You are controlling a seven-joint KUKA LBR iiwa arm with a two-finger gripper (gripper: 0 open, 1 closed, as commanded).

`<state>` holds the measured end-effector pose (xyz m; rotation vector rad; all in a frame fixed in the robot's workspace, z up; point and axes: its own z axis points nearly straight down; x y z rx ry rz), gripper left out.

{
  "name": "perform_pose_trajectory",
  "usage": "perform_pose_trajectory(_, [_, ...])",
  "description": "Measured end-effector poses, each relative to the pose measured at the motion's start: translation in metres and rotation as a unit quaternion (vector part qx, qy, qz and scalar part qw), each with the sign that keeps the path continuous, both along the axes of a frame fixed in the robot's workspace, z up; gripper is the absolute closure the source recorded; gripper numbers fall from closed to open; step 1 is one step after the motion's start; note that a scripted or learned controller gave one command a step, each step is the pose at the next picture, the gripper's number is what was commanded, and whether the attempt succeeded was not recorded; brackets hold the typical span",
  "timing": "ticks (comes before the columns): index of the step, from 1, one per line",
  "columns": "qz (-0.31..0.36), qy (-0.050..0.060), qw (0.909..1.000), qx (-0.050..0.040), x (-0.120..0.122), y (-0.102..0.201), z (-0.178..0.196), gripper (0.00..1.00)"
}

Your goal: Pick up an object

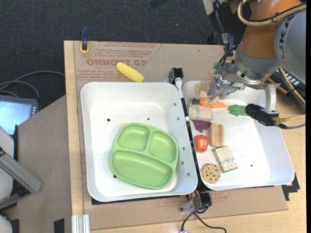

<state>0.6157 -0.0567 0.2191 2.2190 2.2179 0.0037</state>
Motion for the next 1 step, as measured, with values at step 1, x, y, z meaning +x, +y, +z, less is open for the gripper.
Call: perform_pose_trajectory(1, [0.003,0.007,1.0,0.0025,-0.069,0.0748,-0.0194,1.0])
